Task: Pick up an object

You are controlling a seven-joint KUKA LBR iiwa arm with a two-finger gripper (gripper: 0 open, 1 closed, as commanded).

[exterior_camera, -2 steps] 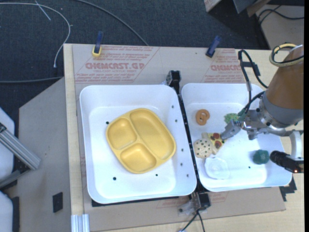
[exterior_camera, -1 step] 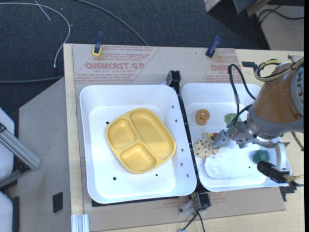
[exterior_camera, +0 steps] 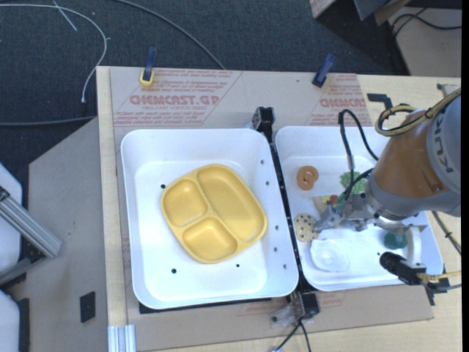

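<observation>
My gripper [exterior_camera: 331, 217] is low in the right bin [exterior_camera: 366, 139], near its left-middle part, on the grey arm with its orange band that comes in from the right. Just left of it lies a cream perforated disc [exterior_camera: 303, 227]. A clear, pale lid-like thing [exterior_camera: 330, 256] lies just in front of it. An orange ring [exterior_camera: 308, 177] rests farther back. A green item [exterior_camera: 350, 181] sits behind the gripper, and a teal item [exterior_camera: 396, 237] lies under the wrist on the right. Small coloured bits by the gripper are too small to make out.
The left bin [exterior_camera: 146, 160] holds a yellow plate [exterior_camera: 212, 213] with three compartments. A black clamp [exterior_camera: 263, 117] stands at the back between the bins. Two blue clips [exterior_camera: 149, 59] [exterior_camera: 323, 70] hold the cardboard at the bench's far edge.
</observation>
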